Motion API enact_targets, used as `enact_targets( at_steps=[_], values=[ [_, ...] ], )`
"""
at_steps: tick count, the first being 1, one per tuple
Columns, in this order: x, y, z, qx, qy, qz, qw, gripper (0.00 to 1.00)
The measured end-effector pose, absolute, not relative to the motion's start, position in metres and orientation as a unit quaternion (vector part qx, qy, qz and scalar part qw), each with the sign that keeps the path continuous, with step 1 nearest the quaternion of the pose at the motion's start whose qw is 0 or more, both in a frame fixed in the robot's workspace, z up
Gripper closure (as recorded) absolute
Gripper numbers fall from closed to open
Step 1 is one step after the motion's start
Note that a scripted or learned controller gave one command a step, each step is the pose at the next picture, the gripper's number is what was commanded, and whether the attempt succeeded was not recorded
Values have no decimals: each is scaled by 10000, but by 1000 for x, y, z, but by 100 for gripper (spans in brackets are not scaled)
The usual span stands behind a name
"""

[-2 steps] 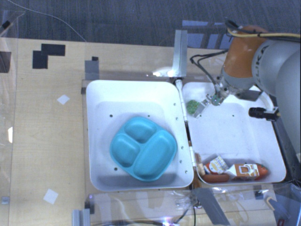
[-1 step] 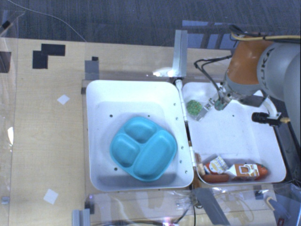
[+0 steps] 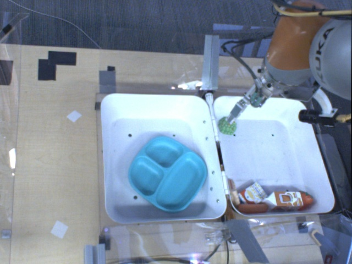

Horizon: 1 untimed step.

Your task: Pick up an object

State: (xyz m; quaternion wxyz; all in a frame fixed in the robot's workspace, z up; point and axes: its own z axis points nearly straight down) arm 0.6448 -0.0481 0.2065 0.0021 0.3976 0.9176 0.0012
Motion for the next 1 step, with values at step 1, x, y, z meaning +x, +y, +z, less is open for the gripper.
enact_targets(
  at_steps=[1],
  values=[
    [656,-98,134,3280,9447,5,8,0]
  ],
)
